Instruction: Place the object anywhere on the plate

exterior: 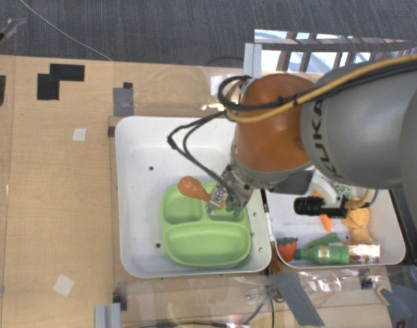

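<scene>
A green divided plate [207,243] lies in the left white bin [140,183], toward its front right. An orange-brown, drumstick-shaped object [192,187] rests on the plate's back left rim and reaches toward the right. My gripper [221,202] hangs low over the plate's back right compartment, right at the object's right end. The bulky orange wrist above it hides how the gripper meets the object.
The right bin [393,251] holds a green bottle with a pale label [335,254], a small carrot [325,220], a yellowish lump [359,218] and a red-orange piece [288,250]. A metal rack [311,57] stands behind the bins. The arm covers the divide between the bins.
</scene>
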You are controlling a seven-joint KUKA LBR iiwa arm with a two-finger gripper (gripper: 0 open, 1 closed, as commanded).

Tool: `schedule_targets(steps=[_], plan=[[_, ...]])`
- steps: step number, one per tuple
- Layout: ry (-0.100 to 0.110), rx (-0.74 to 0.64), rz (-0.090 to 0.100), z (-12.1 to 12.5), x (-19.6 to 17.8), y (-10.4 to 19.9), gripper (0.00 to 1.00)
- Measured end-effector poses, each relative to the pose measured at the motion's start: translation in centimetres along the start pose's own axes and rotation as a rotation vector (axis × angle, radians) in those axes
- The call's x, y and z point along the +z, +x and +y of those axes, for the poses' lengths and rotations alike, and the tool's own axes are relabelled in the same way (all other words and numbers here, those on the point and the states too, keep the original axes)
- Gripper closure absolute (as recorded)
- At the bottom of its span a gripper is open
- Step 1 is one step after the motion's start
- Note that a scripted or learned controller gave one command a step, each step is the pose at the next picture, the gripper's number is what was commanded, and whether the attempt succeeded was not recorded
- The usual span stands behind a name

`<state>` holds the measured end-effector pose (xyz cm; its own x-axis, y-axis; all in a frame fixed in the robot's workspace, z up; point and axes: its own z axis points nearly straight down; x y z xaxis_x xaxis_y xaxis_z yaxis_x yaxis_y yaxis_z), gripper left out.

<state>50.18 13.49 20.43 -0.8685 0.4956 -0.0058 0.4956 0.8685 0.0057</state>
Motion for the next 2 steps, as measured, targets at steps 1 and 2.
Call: schedule_targets(steps=[1,2], plan=[[0.000,-0.280,0.002,-0.98,1.82,1.00,1.00],[0.000,-0.279,0.002,-0.98,1.81,1.00,0.00]])
